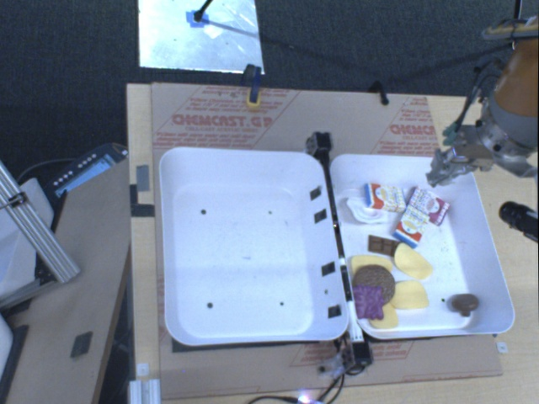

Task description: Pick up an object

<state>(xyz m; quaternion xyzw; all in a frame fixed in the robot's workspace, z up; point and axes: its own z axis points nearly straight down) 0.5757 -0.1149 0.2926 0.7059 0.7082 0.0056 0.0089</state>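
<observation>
Objects (pixel 396 251) right bin; backing board (pixel 223 118) reads "CHEMCAST GP" (red).

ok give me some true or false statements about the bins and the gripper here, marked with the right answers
1. All the loose items lie in the right bin. True.
2. The gripper hangs over the left bin. False: it is above the far edge of the right bin.
3. The purple toy lies at the near left of the right bin, against the brown round piece. True.
4. The small brown item sits in the far left corner of the right bin. False: it is near the near right corner.
5. The gripper holds one of the cartons. False: the cartons lie on the bin floor.
</observation>
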